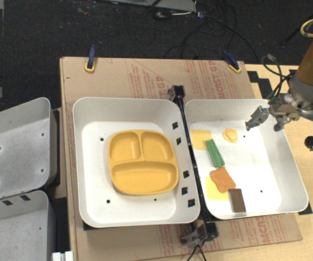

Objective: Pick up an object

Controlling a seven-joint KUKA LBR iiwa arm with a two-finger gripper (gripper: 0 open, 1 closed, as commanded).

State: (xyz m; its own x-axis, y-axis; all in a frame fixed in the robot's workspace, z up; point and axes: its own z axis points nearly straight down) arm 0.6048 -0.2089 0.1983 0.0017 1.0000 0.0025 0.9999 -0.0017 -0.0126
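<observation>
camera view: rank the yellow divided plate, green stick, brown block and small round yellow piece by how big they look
1. Yellow divided plastic plate in the left bin, largest by far.
2. Green stick in the right bin.
3. Brown block, near the green stick in size, so that order is unsure.
4. Small round yellow piece, smallest.

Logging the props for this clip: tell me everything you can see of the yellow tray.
The yellow tray is a rounded-square plate, plastic by its look, with three compartments: two small ones at the far side, one wide one nearer. It lies flat and upright in the middle of the left bin, touching nothing else. Nothing sits in it.
</observation>
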